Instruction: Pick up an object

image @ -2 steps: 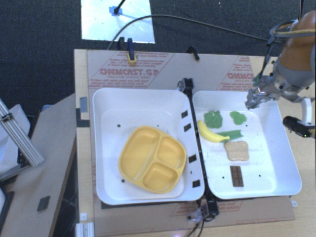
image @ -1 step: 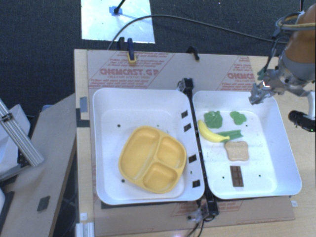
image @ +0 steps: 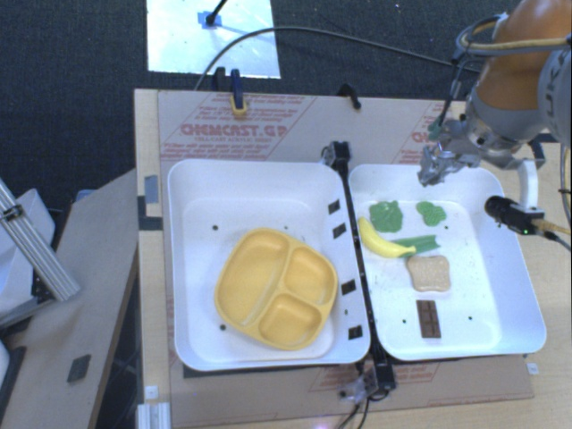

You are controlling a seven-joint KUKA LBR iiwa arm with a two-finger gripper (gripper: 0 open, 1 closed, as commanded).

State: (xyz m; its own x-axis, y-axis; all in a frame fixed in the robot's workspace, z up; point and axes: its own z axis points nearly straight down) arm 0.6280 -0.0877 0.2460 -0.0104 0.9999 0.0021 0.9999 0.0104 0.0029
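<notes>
My gripper [image: 432,174] hangs over the far edge of the right bin [image: 509,329], above and just behind the green pieces. Nothing shows between its fingers. In the right bin lie a yellow banana [image: 382,241], a leafy green piece [image: 386,214], a smaller green piece [image: 432,212], a green bean pod [image: 417,241], a slice of toast [image: 430,273] and a brown chocolate bar [image: 429,319].
The left bin [image: 192,239] holds a yellow divided plate [image: 276,286]. A black divider [image: 353,266] runs between the bins. A black fitting [image: 511,214] sits at the right bin's right rim. The grey arm with its orange band [image: 527,25] comes in from the upper right.
</notes>
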